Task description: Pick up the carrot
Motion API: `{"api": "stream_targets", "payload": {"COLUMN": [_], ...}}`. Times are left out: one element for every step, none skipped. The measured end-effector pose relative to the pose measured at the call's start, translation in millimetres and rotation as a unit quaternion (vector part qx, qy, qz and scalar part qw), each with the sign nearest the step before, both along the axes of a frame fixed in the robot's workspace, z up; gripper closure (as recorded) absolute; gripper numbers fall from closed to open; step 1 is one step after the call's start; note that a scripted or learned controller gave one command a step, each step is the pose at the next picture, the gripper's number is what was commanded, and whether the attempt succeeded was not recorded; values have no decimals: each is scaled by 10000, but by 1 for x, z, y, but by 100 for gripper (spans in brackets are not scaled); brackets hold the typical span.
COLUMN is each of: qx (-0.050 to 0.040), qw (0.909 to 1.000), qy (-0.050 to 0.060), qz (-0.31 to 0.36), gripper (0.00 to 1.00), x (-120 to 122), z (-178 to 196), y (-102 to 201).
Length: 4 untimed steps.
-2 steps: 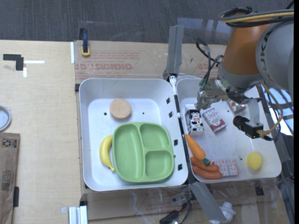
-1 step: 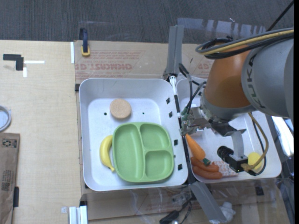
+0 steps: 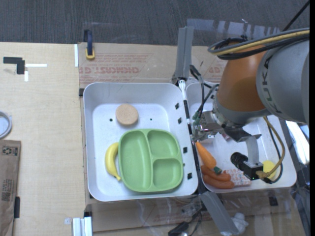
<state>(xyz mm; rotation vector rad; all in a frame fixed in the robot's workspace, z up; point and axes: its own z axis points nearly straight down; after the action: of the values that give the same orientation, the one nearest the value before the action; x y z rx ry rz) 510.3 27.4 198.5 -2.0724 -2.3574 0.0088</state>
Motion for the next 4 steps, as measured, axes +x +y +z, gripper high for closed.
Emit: {"api": "stream_targets", "payload": {"qx": [7, 2, 0, -59], "qw": [9945, 9991, 9947, 9875], "qy": [-21, -1, -13, -185], "qz": [1045, -421, -1029, -1563], "gripper": [100, 100, 100, 100], "x": [-32, -34, -33, -26], "z": [71, -8, -8, -49], "y": [-64, 20, -47, 11]}}
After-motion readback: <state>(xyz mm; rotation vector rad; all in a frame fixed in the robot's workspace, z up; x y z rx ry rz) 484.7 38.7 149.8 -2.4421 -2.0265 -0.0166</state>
